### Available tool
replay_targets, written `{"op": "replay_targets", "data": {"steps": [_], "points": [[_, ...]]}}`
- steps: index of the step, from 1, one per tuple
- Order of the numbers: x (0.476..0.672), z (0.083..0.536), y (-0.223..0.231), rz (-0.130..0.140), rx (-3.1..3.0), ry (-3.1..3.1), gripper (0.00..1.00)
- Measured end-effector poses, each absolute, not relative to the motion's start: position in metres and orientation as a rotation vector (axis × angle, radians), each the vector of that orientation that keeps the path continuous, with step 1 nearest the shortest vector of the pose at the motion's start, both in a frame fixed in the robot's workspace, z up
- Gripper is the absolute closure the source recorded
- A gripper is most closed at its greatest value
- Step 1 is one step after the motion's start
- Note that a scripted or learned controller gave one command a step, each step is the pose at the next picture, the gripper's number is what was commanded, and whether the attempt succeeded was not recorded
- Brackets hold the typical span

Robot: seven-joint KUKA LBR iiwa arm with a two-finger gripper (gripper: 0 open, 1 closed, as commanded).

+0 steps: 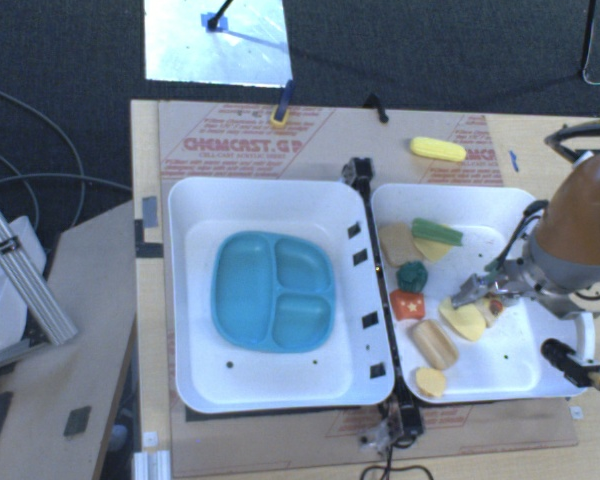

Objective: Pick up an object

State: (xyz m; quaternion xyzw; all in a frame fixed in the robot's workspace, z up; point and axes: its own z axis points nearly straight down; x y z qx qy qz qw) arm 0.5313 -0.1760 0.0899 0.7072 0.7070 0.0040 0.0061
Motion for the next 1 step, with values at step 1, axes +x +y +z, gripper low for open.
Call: {"op": "replay_targets", "data": {"steps": [1], "points": [[0.5367,0.104,-0.1763,0.019,2.203,2.208,1.0]]}}
